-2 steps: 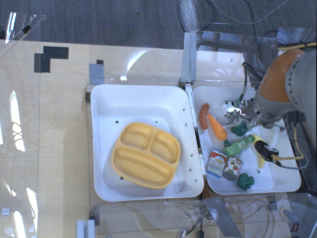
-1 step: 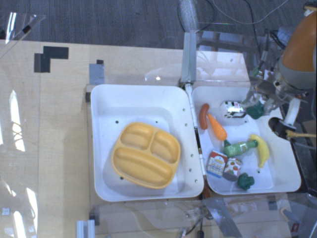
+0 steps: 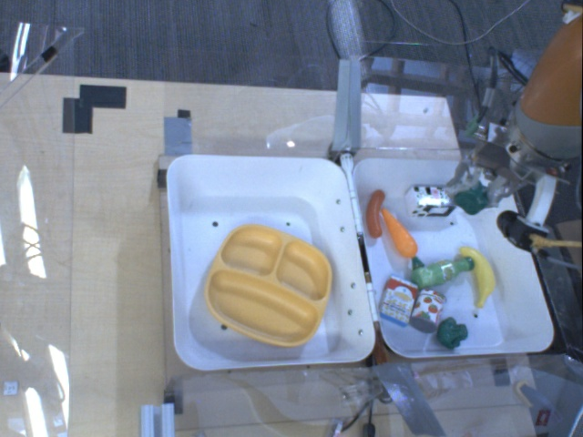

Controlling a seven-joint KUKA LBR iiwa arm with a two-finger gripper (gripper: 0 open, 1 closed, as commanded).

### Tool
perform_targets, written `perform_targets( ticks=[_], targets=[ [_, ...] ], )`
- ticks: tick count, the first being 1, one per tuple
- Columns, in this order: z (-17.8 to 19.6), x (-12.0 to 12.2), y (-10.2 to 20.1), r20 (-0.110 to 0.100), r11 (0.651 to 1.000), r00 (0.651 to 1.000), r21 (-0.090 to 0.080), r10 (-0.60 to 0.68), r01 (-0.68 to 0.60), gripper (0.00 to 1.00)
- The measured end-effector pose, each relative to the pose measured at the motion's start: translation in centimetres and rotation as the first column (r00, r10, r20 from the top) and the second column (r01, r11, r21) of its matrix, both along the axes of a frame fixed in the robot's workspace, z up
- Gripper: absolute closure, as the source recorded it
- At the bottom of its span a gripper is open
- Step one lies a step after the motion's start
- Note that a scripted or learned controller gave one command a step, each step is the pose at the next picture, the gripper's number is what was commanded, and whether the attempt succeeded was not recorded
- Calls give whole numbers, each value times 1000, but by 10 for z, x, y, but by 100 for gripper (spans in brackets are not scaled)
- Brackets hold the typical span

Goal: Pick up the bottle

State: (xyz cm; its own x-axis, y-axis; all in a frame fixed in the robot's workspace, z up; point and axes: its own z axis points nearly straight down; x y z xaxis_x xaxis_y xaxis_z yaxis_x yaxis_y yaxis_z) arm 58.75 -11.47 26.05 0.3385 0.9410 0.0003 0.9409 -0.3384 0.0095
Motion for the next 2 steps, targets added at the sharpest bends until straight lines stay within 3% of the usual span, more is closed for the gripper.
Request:
perform_targets(
  ticks=[1, 2],
  targets=[
    [24, 32, 103, -5, 1000, 1000, 3, -15, 15, 100],
    [51, 0, 188, -4, 996, 996, 4, -93, 93, 100]
  ],
)
